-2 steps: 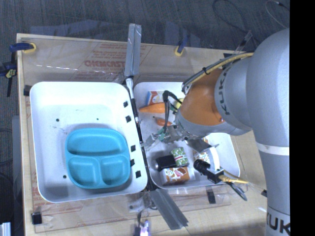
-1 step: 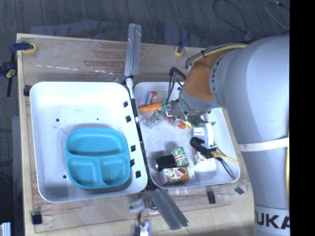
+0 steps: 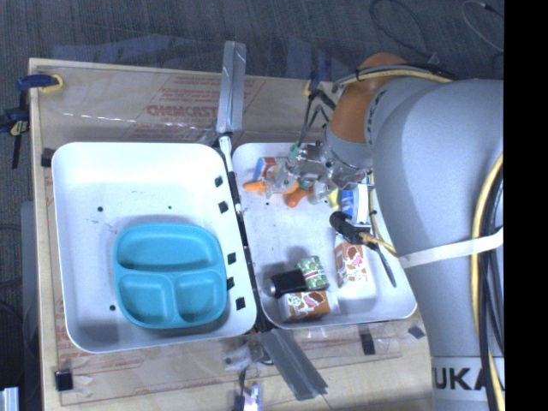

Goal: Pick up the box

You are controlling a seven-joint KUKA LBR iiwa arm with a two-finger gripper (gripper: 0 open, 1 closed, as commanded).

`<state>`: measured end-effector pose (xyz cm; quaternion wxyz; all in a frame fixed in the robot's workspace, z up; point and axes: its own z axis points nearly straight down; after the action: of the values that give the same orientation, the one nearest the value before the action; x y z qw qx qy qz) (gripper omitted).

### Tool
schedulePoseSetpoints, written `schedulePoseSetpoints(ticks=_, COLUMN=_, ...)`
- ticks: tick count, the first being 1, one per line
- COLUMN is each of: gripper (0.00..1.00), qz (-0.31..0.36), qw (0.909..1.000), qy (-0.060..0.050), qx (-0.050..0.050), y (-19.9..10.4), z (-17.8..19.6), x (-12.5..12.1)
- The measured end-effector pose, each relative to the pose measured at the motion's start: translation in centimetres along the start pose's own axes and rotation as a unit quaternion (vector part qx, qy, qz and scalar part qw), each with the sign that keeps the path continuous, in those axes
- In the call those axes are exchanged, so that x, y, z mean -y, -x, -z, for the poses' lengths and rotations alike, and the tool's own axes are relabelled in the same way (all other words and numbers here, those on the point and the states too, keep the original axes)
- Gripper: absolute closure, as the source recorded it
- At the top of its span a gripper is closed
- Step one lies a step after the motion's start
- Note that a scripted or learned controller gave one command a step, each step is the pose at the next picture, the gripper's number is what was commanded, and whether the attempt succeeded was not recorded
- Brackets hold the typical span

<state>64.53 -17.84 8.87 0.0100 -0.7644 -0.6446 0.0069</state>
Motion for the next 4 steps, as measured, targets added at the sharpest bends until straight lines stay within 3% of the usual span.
schedulePoseSetpoints(ticks=1, gripper=0.0, qz=-0.023, qw=0.9997, qy=0.0, qx=0.004, y=-1.9, z=0.2, x=-0.2)
schedulePoseSetpoints(ticks=2, gripper=0.0, qz=-0.038, qw=0.9992, qy=0.01, qx=0.001, y=-2.6, z=0.1, x=6.0)
schedulePoseSetpoints(ticks=3, gripper=1.0, qz=-0.036, qw=0.9993, qy=0.008, qx=0.001, y=-2.6, z=1.1, x=6.1)
schedulePoseSetpoints(ticks=4, gripper=1.0, qz=0.086, qw=0.9962, qy=0.011, qx=0.002, y=-4.4, z=12.1, x=9.7)
